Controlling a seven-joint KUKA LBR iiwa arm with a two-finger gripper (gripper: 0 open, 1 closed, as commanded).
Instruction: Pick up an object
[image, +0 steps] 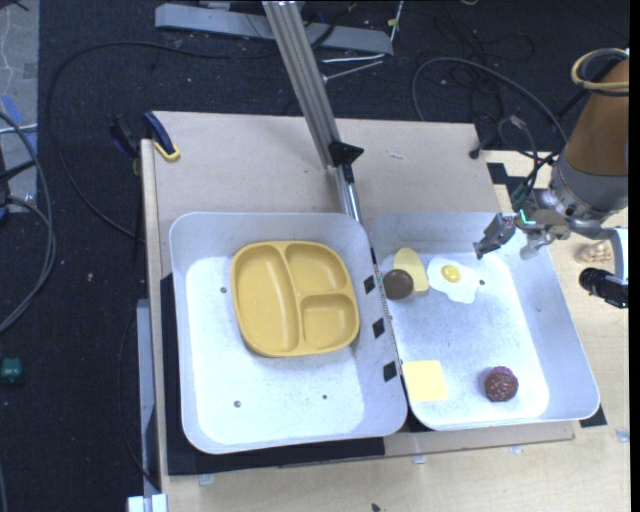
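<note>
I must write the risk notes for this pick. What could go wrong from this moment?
1. The fried egg lies flat, so the gripper may slide over it.
2. The brown ball touches the yellow piece near the bin wall; a grasp there may push both.
3. The dark red ball could roll away.

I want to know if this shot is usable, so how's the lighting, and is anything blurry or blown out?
Camera view: even, soft light with faint shadows; the white bins look bright but keep their speckle; the yellow tray and fried egg read sharp; the pincer is small and slightly soft; the floor is dark.
</note>
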